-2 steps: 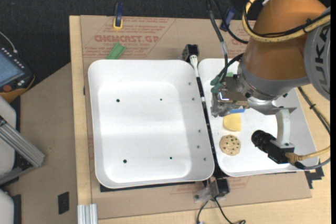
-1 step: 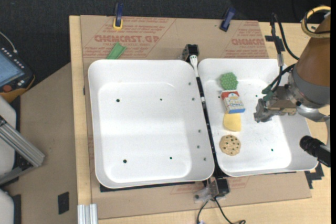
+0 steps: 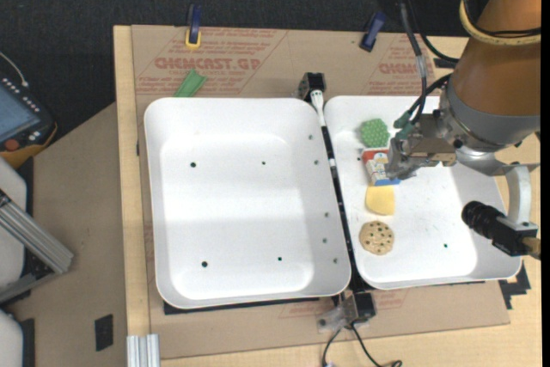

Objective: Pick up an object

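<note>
Objects lie in the right bin (image 3: 481, 266), grouped toward its left side: a green bumpy piece (image 3: 374, 131) farthest back, a small red and white box (image 3: 376, 163) just nearer, then a yellow block (image 3: 381, 200), and a round cookie (image 3: 375, 237) nearest. The gripper (image 3: 400, 168) is low at the box's right side, close against it, though whether it is open, closed or gripping the box cannot be told. The left bin (image 3: 172, 211) sits beside it, on brown cardboard (image 3: 137, 73).
</note>
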`<action>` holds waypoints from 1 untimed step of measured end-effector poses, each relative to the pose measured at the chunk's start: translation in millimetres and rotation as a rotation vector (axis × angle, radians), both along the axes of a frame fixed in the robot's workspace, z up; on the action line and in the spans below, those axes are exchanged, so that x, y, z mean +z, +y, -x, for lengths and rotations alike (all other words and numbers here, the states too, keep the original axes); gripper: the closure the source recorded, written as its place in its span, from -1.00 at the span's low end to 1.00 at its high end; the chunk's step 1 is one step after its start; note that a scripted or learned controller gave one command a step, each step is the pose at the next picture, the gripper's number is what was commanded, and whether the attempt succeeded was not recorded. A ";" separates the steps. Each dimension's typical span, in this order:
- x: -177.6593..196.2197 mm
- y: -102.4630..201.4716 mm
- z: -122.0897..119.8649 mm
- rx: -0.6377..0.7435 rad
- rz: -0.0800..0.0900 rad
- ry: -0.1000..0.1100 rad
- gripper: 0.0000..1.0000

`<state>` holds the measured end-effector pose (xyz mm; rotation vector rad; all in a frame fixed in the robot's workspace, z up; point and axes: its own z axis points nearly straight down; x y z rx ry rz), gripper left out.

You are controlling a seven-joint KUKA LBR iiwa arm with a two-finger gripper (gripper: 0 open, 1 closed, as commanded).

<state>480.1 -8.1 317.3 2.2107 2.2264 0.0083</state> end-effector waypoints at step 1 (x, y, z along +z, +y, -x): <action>-3.9 46.8 0.0 -0.001 0.000 0.006 1.00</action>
